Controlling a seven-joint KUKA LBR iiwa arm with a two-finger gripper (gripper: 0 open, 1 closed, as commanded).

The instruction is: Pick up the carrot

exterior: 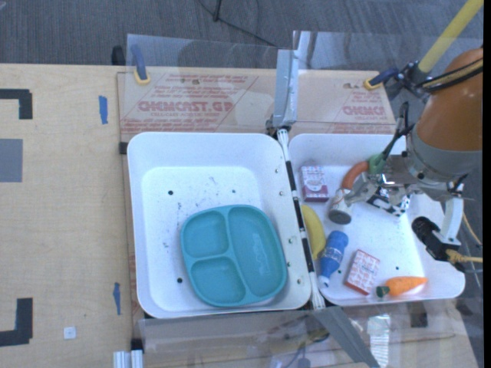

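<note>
While my gripper (pixel 367 188) hangs low over the right bin (pixel 445 286), I cannot tell how it is set. I see one carrot (pixel 404 285) lying at that bin's near edge beside a red packet (pixel 361 271), well apart from the gripper, and another orange piece (pixel 354 175) just beside the gripper. A teal tray (pixel 232 255) sits in the left bin (pixel 153 205).

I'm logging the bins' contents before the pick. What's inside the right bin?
The right bin holds two carrots, a banana, a blue bottle and two small packets. The gripper covers part of the floor.
</note>
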